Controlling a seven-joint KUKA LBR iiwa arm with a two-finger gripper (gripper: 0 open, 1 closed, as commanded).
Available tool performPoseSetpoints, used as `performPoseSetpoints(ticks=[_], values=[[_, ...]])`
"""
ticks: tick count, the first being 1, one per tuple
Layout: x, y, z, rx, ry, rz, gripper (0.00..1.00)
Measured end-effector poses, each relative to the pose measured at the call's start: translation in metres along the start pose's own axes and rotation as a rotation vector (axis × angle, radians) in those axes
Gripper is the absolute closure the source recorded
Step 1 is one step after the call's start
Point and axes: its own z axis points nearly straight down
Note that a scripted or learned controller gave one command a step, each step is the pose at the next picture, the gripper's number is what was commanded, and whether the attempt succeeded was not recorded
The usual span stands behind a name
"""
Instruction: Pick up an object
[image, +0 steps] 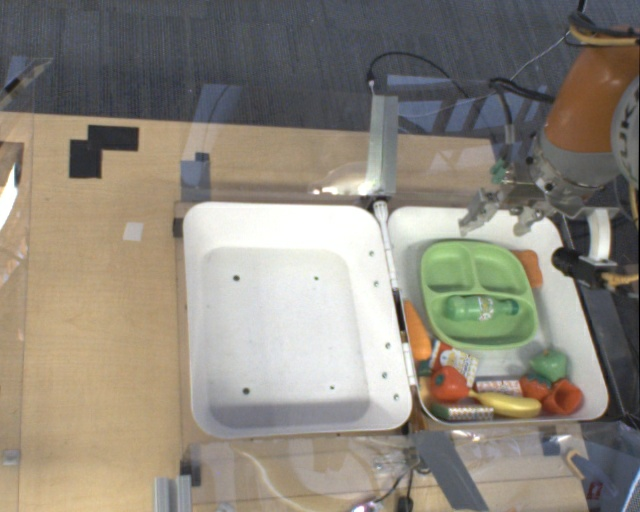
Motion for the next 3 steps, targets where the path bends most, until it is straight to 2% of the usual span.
performPoseSetpoints(ticks=[1,2,3], values=[[0.016,-0.014,0.117,0.002,0.000,0.058,0.00],[0.021,0.034,0.132,0.007,-0.002,0.077,0.00],[0.020,-0.043,0.134,-0.019,-0.003,0.110,0.00]])
